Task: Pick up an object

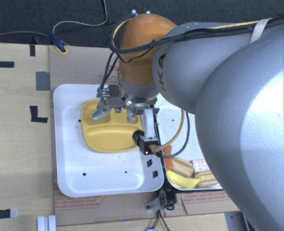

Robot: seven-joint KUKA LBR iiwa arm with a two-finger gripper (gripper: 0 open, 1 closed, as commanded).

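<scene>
Arm (228,81): grey bulk covered the right half of the view and hid most of the right bin (200,186)
Orange band (142,42): sat at 12 o'clock of the left bin (70,143), above the wrist
Pincer (117,113): hung over the yellow dish (108,136); two grey fingers (101,112) stood apart, tips at the dish's upper rim, nothing seen between them
Yellow dish: lay in the left bin's upper middle, its top edge hidden under the pincer
Right bin: a sliver showed at 5 o'clock, holding a banana (183,181) and sausage-like pieces (180,166), partly cut off by the arm
Cables (154,134): ran down between the bins
Tabletop (17,143): bare at 9 o'clock
</scene>
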